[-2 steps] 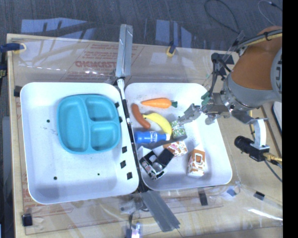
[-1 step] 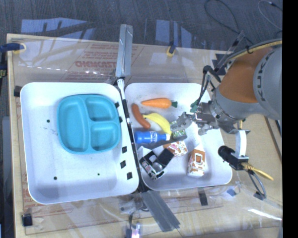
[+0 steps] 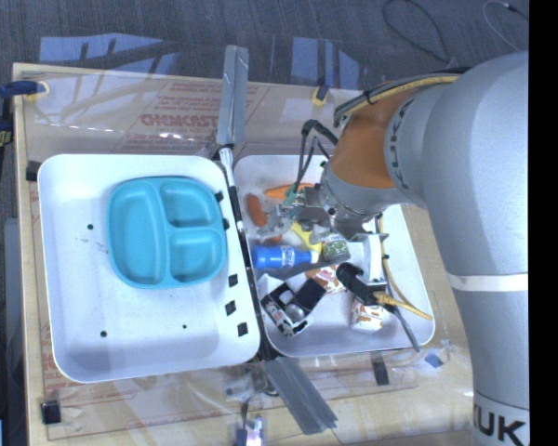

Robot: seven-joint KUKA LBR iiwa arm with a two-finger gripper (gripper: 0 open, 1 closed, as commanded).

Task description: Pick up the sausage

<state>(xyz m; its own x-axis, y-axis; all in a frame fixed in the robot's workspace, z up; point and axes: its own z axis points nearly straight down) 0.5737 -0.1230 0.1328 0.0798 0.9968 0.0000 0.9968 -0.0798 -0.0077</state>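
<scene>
The sausage (image 3: 257, 209), a short reddish-brown piece, lies near the left wall of the right bin (image 3: 411, 277), toward its far end. My gripper (image 3: 296, 216) hangs low over the bin's middle, just right of the sausage and close to it, among the clutter. The wrist and its orange band (image 3: 363, 151) hide part of the bin behind the gripper. Nothing can be made out between the gripper's parts from this angle.
A blue bottle (image 3: 284, 256), a black-and-white item (image 3: 293, 303), a small packet (image 3: 367, 316) and an orange piece (image 3: 277, 191) crowd the right bin. In the left bin (image 3: 74, 323) sits a blue divided plate (image 3: 165, 230). A yellow cable (image 3: 400, 300) trails across the right bin.
</scene>
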